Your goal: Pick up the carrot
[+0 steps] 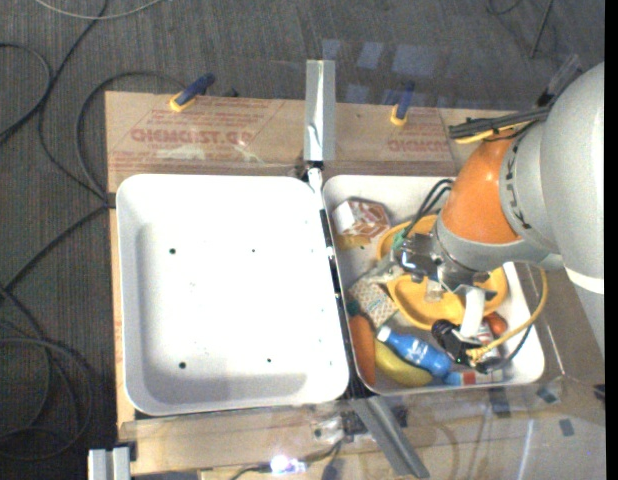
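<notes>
Carrot first: the stubby orange carrot (363, 342) lies in the right-hand shallow white bin (529, 368), pressed against that bin's left wall at about eight o'clock from the bin's middle, its length running roughly from twelve to six. Just beside it, toward four o'clock, sit a yellow banana (399, 365) and a blue plastic bottle with a white cap (419, 351), the bottle lying across the banana; a crinkled patterned wrapper (372, 299) sits just above the carrot's top end.

The grey arm with its orange band (479, 203) leans in from three o'clock, and the claw (441, 280) hangs over a yellow dish (429, 303) near the bin's centre, well to the carrot's two o'clock side. Whether the claw is spread or clenched I cannot tell (cabling and the wrist body muddle the view), and nothing can be seen caught in it.

To do this step well, I judge the claw should shift toward eight o'clock until it is above the carrot's mid-length, then turn so its closing line crosses the carrot's narrow width. The bin wall crowds one side and the banana the other, so a straight descent seems wise. The left-hand white bin (229, 288) needs no attention.
</notes>
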Robot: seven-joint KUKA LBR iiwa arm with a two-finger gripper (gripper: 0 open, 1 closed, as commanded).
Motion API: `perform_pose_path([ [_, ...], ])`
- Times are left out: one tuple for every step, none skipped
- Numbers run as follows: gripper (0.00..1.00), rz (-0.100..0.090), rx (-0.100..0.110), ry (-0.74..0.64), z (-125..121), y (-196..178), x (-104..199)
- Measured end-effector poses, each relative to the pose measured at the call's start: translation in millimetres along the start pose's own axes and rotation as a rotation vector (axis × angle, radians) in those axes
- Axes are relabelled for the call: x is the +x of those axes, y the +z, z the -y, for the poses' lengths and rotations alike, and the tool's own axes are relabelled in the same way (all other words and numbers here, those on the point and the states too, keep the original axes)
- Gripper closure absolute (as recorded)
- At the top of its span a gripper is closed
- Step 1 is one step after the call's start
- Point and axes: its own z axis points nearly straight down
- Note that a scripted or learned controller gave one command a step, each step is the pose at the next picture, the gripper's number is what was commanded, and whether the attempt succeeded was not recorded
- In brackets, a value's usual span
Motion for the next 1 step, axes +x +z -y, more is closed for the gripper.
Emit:
perform_pose_path([
  [0.0,0.0,0.0,0.0,0.0,0.0,0.0],
])
